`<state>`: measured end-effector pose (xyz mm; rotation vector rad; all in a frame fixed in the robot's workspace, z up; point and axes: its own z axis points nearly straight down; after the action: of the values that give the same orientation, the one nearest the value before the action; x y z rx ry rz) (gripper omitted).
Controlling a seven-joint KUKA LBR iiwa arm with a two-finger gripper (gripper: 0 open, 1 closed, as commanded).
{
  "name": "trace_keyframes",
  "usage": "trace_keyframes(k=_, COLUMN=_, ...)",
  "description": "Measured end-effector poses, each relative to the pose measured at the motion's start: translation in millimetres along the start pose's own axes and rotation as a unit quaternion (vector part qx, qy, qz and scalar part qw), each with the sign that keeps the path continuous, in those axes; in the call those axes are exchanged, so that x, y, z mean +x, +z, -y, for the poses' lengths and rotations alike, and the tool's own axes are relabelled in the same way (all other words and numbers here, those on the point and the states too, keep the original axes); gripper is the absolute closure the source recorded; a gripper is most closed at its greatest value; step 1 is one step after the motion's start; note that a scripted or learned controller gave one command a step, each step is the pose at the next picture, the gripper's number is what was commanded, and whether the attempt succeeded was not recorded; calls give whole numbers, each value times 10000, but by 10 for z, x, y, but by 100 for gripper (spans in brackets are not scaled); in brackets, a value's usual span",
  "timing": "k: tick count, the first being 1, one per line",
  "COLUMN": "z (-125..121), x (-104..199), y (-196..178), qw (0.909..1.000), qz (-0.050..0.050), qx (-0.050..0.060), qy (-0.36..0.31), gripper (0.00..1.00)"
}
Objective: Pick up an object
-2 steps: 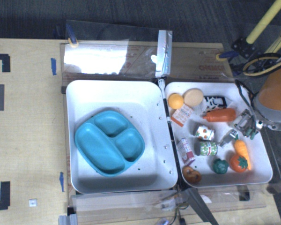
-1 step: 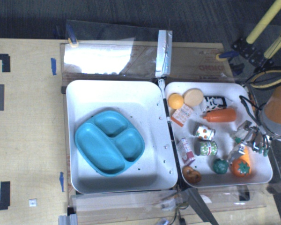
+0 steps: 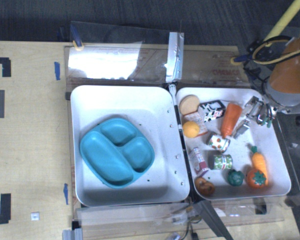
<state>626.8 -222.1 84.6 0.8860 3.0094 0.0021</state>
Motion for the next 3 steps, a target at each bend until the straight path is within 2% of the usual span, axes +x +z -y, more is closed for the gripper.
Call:
trace_keyframes(k=1, z=-716, x=318, y=-6, qw=9862, qz=-11, qx=47, qy=1653, gripper=0)
trace_keyframes(k=2, z=-53, x=692, y=-604, qw=9911, qz=-4, qx=16, qy=1332, gripper=0)
trace_keyframes(k=3, z=-608, x=430, y=-11, qw=9961, qz=5, qx=5, qy=879, gripper=0)
